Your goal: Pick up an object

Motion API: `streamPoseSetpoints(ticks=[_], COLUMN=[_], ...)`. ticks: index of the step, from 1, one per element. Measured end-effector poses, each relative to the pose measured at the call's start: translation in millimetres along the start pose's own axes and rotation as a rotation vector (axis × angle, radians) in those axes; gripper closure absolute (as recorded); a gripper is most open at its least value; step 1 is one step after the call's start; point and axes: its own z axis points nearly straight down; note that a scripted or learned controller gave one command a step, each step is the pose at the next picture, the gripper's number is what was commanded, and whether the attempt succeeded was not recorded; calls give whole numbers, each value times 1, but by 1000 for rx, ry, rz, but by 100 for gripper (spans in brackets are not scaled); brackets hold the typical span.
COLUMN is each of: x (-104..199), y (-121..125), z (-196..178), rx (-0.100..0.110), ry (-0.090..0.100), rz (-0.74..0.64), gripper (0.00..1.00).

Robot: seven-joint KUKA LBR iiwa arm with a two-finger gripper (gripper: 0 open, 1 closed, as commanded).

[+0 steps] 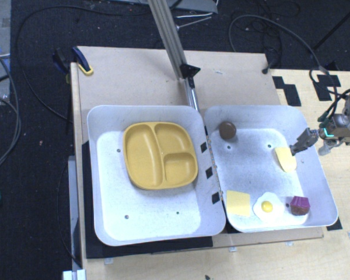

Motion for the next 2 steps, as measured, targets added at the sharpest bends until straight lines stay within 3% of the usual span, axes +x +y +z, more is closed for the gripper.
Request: streamPoseSetpoints(ticks=[1, 2], x=[0, -2], y=[0, -5], z=[0, 45], rx=[-1, 3], ry=[0, 1], rz=[0, 2], gripper=[0, 0])
